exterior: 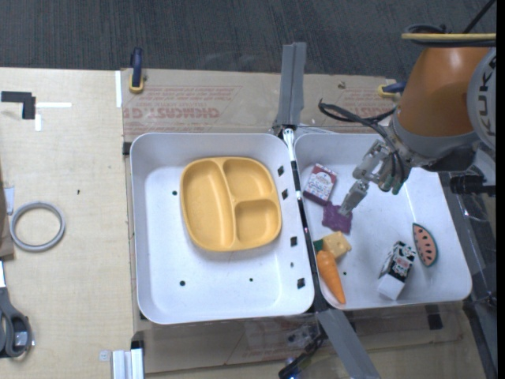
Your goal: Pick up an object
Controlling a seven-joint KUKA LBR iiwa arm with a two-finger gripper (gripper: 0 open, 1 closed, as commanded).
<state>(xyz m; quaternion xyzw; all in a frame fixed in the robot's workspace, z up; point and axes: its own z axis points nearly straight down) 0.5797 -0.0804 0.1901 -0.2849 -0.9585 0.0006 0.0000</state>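
Note:
The right bin (pixel 442 290) holds several small toys. A purple packet with a white and red label (pixel 319 184) lies near its left wall, and a small purple piece (pixel 337 219) sits just below that. A yellow chunk (pixel 338 245) and an orange carrot (pixel 332 278) lie at the front left. A cow-patterned carton (pixel 394 269) and a watermelon slice (pixel 426 244) are at the front right. My gripper (pixel 371 191) hangs over the bin's middle, open, with nothing between its fingers. One fingertip (pixel 352 199) points down at the purple piece, just above it.
The left bin (pixel 158 290) holds a yellow divided plate (pixel 231 204). A grey tape ring (pixel 35 226) and scissors (pixel 14 332) lie on the wooden bench at the left. A grey divider bar (pixel 292 85) rises between the bins.

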